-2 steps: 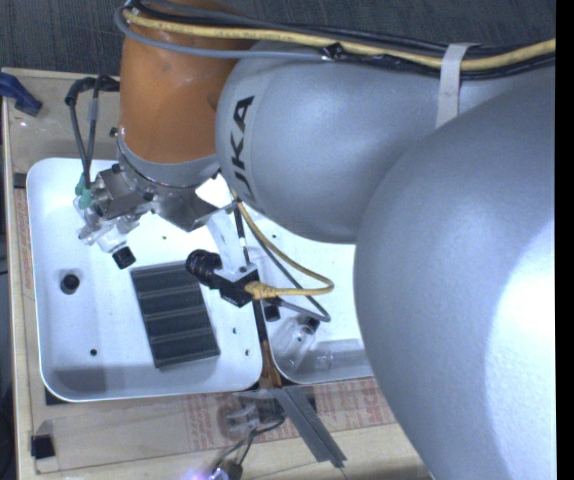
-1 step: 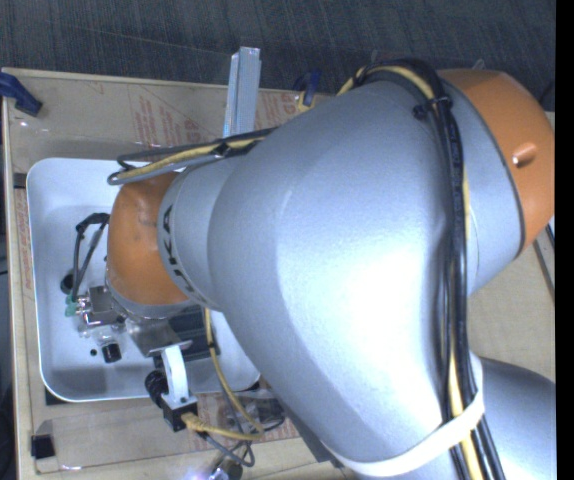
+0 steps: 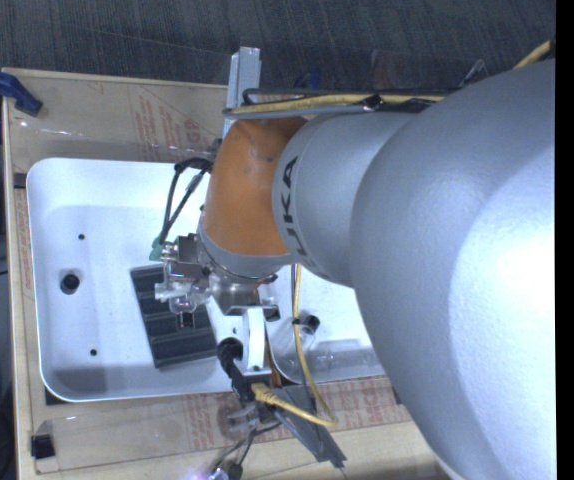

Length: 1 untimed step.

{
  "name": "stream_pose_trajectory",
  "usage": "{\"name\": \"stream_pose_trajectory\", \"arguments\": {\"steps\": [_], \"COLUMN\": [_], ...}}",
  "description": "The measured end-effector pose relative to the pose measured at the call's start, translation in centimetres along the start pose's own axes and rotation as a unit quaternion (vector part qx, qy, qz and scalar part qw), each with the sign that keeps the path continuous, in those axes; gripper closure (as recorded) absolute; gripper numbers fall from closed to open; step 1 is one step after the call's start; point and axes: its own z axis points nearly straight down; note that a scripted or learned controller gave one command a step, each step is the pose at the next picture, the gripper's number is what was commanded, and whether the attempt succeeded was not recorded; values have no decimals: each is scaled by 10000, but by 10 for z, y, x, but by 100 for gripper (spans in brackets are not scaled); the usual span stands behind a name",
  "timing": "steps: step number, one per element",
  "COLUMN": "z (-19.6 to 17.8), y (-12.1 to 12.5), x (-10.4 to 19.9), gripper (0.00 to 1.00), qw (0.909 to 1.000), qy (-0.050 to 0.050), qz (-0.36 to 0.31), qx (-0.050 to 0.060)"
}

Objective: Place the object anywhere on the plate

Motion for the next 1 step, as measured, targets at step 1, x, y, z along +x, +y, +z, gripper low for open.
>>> {"name": "stream_pose_trajectory", "arguments": {"steps": [1], "z": [65], "y": [4], "x": [17], "gripper": [100], "qw": [9600], "qy": [2], "qz": [2799], "qx": [39]}}
